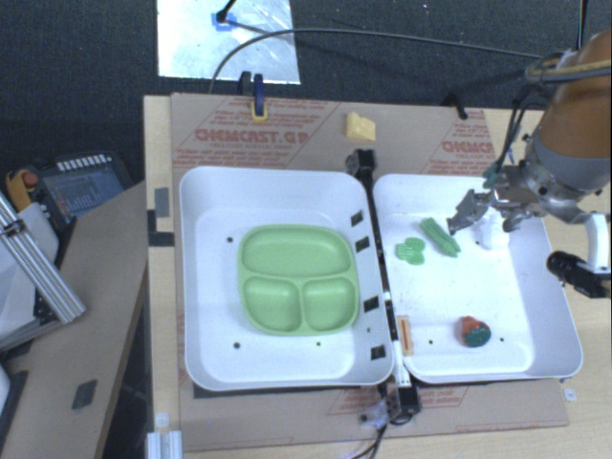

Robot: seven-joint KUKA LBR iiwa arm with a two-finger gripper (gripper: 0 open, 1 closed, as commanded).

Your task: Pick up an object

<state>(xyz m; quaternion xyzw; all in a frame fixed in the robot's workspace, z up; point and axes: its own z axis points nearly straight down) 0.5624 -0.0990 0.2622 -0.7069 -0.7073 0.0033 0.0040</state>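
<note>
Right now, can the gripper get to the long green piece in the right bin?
Probably yes: the gripper hangs just right of the long green piece, which lies alone on the bin floor, nothing between them.

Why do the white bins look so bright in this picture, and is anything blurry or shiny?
In the camera view, overhead light washes out the right bin and the left bin, flattening detail. The foil-like sheet at the top glares in patches. The end effector looks slightly soft. The green tray and the small green pieces cast faint shadows.
</note>
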